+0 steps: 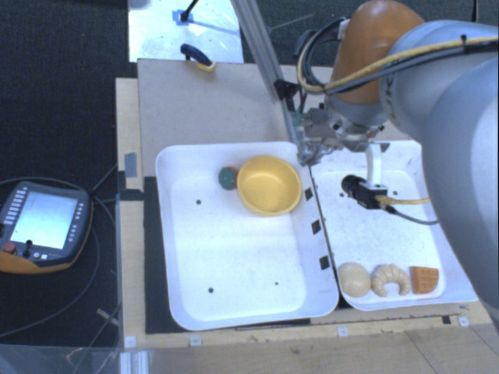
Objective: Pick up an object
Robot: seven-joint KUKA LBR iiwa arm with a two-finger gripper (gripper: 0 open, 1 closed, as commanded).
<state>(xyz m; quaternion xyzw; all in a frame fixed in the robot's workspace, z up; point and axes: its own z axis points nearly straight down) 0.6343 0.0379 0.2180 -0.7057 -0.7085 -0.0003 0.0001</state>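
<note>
Off the counter (207, 104) at the far left, a control pendant (43, 224) with a lit screen is lying on a dark surface, its cable curling around it. Further right, a small blue and yellow clamp (196, 55) is sitting at the back edge of the counter, well apart from both bins. The left bin (234, 283) is holding two things in its back half. A small teal object (227, 178) is resting just beside the left rim of a yellow bowl (269, 185), close enough that they may be touching, and the bowl is standing upright with its open side up. The front half of this bin is showing bare white floor with a few dark dots. A silvery bar (256, 33) is slanting down from the top of the view toward the seam between the bins. The jaws are hanging at that seam, over the back corner where the two bins meet, just beside the bowl's right rim. They are too small and too crowded by the wrist to read, so I cannot tell whether they are open or shut, and nothing is showing between them. The grey arm (448, 92) with its orange band is reaching in from the right, covering the back right of the right bin (366, 240). Along that bin's front wall three things are lying in a row: a pale round roll (354, 279), a curved croissant (391, 280) just beside it, and an orange-tan square piece (424, 279) at the right end.
</note>
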